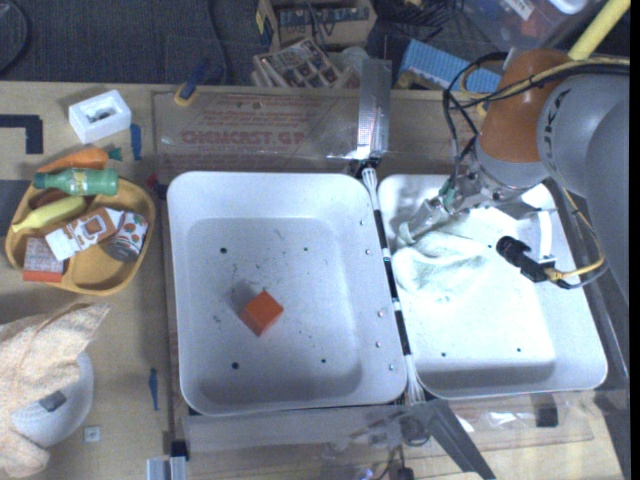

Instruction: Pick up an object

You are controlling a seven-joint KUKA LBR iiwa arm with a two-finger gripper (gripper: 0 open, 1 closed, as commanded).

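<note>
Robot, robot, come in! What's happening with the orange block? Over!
Gripper low in right bin, over white cloth. Orange block alone in left bin, untouched. Nothing around the block.

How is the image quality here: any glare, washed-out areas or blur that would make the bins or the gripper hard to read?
Camera view: the right bin is strongly overexposed, so its floor washes out near the gripper, whose outline is soft. The left bin is evenly lit, and the orange cube reads crisply with a small shadow on its left. The arm at the frame edge is slightly blurred.
</note>
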